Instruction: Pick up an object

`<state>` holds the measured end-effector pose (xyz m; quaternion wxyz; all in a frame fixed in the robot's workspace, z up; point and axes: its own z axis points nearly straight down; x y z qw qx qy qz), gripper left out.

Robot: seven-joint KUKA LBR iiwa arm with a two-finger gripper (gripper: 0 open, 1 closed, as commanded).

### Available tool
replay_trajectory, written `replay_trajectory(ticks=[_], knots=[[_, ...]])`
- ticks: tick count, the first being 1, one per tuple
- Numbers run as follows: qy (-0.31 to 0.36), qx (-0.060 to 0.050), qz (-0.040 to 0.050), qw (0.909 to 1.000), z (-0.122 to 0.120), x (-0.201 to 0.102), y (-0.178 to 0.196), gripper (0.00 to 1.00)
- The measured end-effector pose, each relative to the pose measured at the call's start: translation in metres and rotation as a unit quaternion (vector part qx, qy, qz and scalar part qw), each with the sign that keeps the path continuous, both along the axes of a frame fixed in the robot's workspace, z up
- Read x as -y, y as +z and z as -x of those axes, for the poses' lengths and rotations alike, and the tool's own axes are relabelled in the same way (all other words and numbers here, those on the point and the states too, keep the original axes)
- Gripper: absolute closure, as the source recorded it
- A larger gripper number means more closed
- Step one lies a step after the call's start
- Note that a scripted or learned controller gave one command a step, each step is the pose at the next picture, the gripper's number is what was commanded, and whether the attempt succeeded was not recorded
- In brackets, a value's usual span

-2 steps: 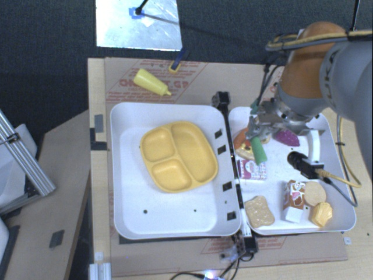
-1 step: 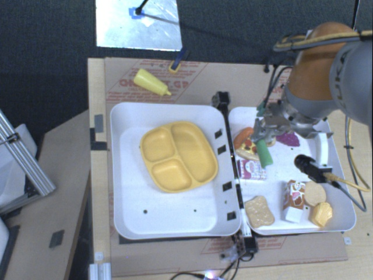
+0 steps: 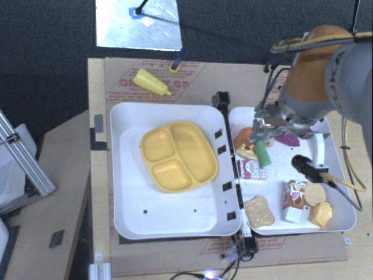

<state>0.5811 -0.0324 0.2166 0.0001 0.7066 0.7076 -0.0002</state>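
Far left of the bench: a yellow bottle (image 3: 150,81) lies on the cardboard above the bins, out of play.
Left bin (image 3: 125,156): it carries a yellow divided tray (image 3: 178,155), sitting flat near the middle, three compartments up.
Divider: black clips run down the seam between the two bins, so anything lifted near it needs room.
Right bin (image 3: 344,214), near edge: a slice of toy bread (image 3: 259,210) at the bottom left, a small carton (image 3: 295,200) beside it, a round biscuit (image 3: 315,193) and a yellow lump (image 3: 321,214) just to its right.
Target zone: a green cylinder (image 3: 261,154) lies tilted in the upper left of the right bin, against an orange and red toy (image 3: 245,142), with a pink-printed packet (image 3: 252,169) just below.
Gripper (image 3: 260,134): it's down right over that cluster, just above the green cylinder; whether the pincer is spread or pinched I cannot tell from here.
Doing it well: my read is to centre on the cylinder's upper end, close across its narrow width, and lift straight up so the neighbours don't drag along.
Risk: the pieces touch, so a glancing close could just push them apart.
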Motion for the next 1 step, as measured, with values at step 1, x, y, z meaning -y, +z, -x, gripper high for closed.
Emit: replay_trajectory(ticks=[1], knots=[[0.002, 0.002, -0.0004, 1.0, -0.0083, -0.0146, 0.0059, 1.0]])
